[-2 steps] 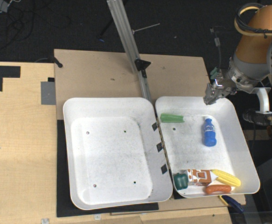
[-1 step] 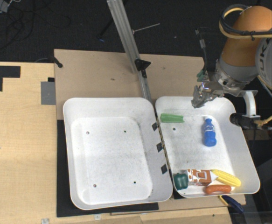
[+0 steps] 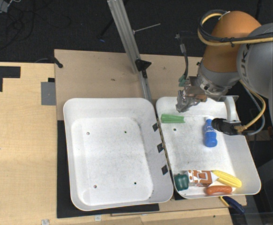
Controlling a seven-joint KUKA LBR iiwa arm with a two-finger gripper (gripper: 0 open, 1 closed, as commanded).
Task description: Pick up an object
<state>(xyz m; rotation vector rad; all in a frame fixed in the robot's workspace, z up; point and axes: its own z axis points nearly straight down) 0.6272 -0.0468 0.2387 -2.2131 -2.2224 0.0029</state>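
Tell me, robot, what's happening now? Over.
Pincer above right bin, near green stick. Nothing held. Blue bottle apart, nothing blocking.

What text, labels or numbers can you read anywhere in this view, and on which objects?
Nothing here reads as legible text.
Grey arm housing: dark marks at its left edge, cut off and too blurred to read.
Orange-and-white packet in the right bin: printed pattern, too small to read.
Blue bottle, green bar: no label visible.
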